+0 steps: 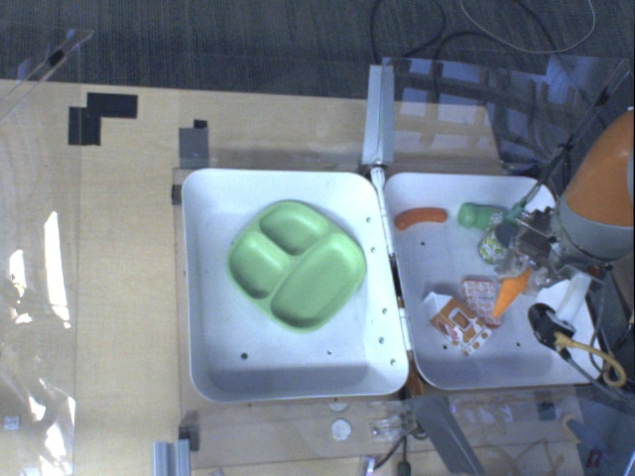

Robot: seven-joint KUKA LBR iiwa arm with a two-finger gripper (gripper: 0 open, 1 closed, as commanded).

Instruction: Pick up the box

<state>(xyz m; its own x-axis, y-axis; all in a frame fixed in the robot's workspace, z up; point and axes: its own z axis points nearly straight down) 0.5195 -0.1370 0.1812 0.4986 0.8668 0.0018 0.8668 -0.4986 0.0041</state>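
Observation:
The box [455, 322] is small, orange and white, and lies flat in the right bin [496, 370] near its front left. A pinkish printed packet [480, 295] touches its far right corner. My gripper [524, 244] hangs over the right side of this bin, up and to the right of the box and well apart from it. Its dark metal head sits just above an orange carrot-shaped piece [509, 294]. The arm's orange band [602, 172] and grey wrist stand at the right edge.
A red sausage [421, 218] and a green bottle [478, 214] lie at the back of the right bin, with a clear greenish item [492, 247] by the gripper. A green three-part plate [298, 263] sits in the left bin [213, 365]. Black cable [556, 333] loops at the right.

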